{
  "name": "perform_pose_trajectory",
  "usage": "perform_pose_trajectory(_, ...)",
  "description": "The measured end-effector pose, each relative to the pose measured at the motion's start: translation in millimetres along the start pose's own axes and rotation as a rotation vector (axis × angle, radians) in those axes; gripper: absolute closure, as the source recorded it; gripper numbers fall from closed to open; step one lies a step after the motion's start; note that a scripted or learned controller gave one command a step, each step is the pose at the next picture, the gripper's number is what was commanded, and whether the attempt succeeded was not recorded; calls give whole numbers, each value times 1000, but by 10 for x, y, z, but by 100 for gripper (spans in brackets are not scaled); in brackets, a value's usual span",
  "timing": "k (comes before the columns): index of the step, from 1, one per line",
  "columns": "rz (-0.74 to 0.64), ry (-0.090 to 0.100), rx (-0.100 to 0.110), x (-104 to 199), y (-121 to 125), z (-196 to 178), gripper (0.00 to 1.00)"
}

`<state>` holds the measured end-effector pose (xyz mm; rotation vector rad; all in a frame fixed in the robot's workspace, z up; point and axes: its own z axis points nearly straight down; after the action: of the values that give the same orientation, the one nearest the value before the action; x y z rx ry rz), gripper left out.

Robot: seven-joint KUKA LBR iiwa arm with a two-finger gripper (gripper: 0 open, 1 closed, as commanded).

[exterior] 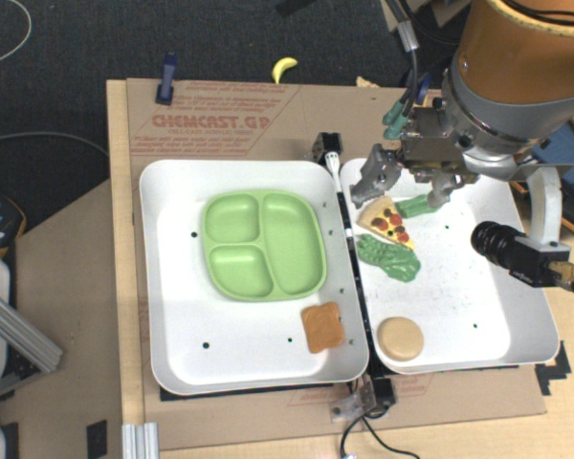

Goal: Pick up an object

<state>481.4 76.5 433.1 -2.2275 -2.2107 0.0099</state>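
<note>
Left bin (167, 285): white plastic, smooth, semi-gloss. Right bin (517, 314): same plastic, floor flecked with dark specks.
Tray (264, 245): pale green plastic, smooth, soft sheen on the compartment rims.
Toast (322, 327): brown, matt, slightly grainy face.
Bun (400, 338): tan, matt, smooth.
Pizza slice (386, 222): plastic look, yellow with red spots, light gloss.
Leaf (388, 258): dark green, crinkled surface, dull.
Board (220, 115) under the bins: brown cardboard, matt, printed in red.
Arm (521, 46): orange band glossy, grey shell smooth and satin.
Gripper (407, 185): bare grey metal, dull.
</note>
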Motion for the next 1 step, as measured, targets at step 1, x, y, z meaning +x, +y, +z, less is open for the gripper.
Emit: perform_pose_trajectory(1,-16,2,0,833,-36,461,0)
